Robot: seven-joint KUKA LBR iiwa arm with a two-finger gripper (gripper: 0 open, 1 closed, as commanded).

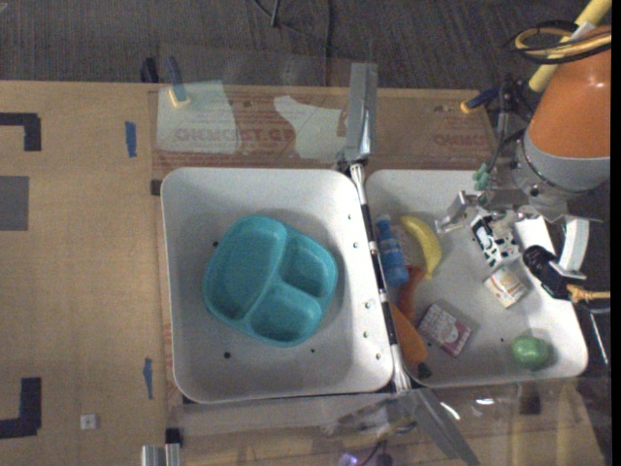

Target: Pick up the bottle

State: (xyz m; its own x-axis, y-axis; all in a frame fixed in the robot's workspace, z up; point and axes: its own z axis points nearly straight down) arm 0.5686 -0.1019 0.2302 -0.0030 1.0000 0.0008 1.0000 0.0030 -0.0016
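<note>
The bottle [391, 250] is small and blue with a pale cap end. It lies on its side along the left wall of the right bin [568, 357], pressed against a yellow banana [424, 244]. My gripper [491, 233] hangs over the upper right part of that bin, well to the right of the bottle and beyond the banana. It does not touch the bottle, and nothing of the bottle is inside it.
A teal divided plate [272, 280] lies in the left bin [194, 212]. The right bin also holds an orange carrot-like piece [408, 330], a pink packet [444, 328], a small white carton [506, 286] and a green ball [530, 350].
</note>
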